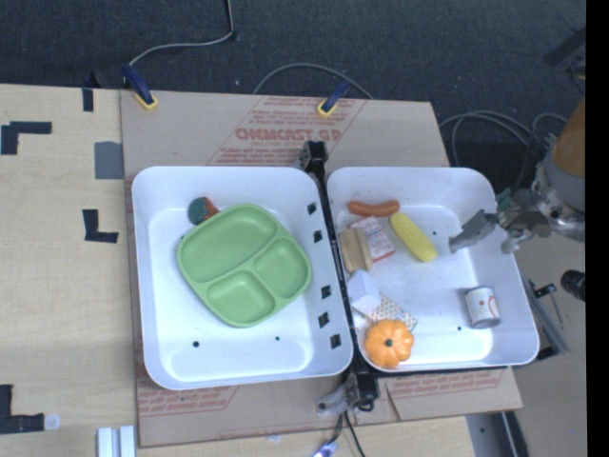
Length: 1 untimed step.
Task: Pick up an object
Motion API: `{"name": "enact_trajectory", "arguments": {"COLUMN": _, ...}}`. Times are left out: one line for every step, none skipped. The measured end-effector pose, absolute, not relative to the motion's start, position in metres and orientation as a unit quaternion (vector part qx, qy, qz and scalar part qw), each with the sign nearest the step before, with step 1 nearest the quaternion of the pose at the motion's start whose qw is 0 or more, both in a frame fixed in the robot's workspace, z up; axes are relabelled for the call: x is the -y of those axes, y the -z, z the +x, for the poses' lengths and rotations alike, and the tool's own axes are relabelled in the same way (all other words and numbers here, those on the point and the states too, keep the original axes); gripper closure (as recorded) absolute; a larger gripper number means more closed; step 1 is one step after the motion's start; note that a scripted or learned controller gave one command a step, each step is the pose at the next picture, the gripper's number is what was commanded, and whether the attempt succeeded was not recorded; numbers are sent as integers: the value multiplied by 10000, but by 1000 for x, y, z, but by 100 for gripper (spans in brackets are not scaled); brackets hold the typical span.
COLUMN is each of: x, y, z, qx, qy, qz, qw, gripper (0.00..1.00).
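White right bin (495, 346) contains a sausage (373, 208), corn cob (412, 236), pumpkin (389, 343) and small can (481, 306). The gripper (485, 231) hovers at the bin's right rim, fingers apart, nothing between them. The left bin (157, 255) holds a green tray (244, 265).

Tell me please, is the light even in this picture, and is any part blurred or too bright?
Camera view: light is soft and even, with faint shadows under the green plate and the pumpkin; the white bin rims look slightly overexposed; the gripper at the right is blurred, while the corn stays sharp.
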State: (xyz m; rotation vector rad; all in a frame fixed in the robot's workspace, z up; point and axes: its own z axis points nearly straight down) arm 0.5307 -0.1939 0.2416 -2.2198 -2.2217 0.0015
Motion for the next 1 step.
{"name": "enact_trajectory", "arguments": {"x": 173, "y": -173, "z": 589, "qx": 7077, "qy": -9, "qz": -7065, "qw": 14, "gripper": 0}}
